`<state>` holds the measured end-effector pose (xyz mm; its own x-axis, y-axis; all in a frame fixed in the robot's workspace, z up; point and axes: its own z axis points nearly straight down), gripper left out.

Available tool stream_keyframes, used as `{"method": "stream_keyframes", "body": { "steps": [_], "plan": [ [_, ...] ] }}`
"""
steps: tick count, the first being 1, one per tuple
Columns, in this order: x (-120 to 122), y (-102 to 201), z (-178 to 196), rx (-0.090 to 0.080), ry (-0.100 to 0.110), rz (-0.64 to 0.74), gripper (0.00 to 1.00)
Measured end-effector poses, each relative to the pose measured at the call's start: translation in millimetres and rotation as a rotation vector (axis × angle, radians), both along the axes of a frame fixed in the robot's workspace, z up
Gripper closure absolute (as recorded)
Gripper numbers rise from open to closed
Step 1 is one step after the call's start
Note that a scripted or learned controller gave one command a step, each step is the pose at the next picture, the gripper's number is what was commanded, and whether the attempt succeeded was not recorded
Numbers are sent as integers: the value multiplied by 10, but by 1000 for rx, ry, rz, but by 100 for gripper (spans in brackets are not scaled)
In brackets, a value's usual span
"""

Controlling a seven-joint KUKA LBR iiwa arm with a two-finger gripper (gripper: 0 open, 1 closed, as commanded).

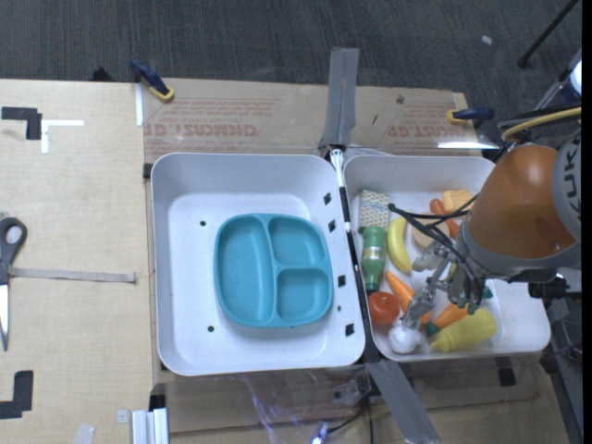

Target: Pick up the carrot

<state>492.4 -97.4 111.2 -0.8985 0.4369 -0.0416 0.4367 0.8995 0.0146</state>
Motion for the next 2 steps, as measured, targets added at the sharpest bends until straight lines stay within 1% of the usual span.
{"method": "stream_keyframes", "body": {
  "steps": [1, 2],
  "plan": [
    [24, 20, 120, 4, 0, 4, 100],
    [-36, 935, 809, 6, 40, -61, 100]
  ]
}}
